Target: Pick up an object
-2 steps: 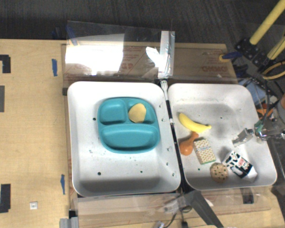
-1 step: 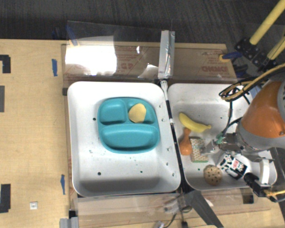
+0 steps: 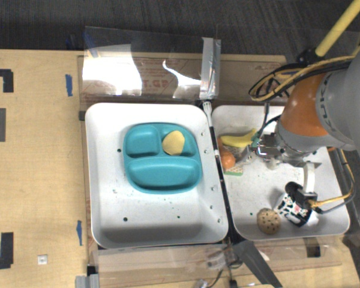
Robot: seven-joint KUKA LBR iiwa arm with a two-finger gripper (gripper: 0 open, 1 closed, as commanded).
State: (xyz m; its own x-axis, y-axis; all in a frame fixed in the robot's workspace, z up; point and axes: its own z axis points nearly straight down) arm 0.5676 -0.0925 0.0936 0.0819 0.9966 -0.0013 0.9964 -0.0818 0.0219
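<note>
At the right bin's (image 3: 333, 161) left wall, a yellow plastic banana (image 3: 237, 140) and small orange fruit (image 3: 228, 159) lie crowded under the jaws (image 3: 251, 150); whether those are apart or together, I cannot tell. Nearer, a speckled tan ball (image 3: 268, 220) sits well apart, likely easier to reach.

We are losing the arm (image 3: 339, 101) past the right edge; the gripper (image 3: 247, 150) is blurring into the banana (image 3: 237, 140), its fingers unreadable.
</note>
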